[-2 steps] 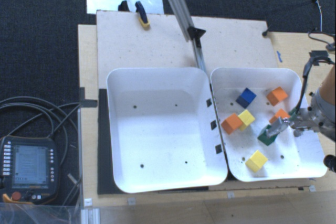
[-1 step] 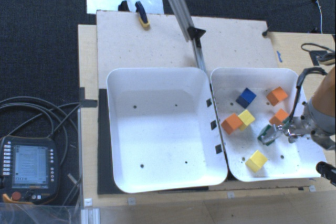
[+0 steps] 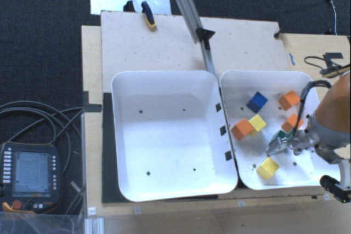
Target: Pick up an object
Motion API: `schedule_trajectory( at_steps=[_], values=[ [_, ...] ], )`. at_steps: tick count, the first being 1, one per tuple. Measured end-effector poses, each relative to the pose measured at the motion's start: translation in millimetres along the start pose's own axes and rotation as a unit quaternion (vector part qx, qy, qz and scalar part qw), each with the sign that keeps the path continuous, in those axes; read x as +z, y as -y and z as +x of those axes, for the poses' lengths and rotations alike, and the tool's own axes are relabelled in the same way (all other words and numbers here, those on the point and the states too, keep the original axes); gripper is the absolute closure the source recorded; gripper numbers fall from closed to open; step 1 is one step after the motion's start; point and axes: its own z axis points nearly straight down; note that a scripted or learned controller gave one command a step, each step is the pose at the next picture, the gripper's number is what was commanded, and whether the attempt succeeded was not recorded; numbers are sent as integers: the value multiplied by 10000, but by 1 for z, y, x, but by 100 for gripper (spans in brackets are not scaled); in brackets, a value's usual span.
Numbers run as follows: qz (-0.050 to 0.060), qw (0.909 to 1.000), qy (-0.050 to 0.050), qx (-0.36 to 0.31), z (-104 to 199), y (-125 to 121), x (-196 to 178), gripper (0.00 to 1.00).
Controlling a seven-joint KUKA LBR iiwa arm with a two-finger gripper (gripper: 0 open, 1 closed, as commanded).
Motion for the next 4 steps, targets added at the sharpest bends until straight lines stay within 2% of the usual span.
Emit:
schedule_trajectory(
  at_steps=[1,2,3,4],
  values=[
    [-30,10000,12,-11,-1,-2,-13,100],
    [-57,10000,23,-13,-1,-3,-78,100],
    [-51,10000,20,-17,-2,-12,-124,100],
    [-40,10000,17,-14,-2,-14,-146,100]
  ],
)
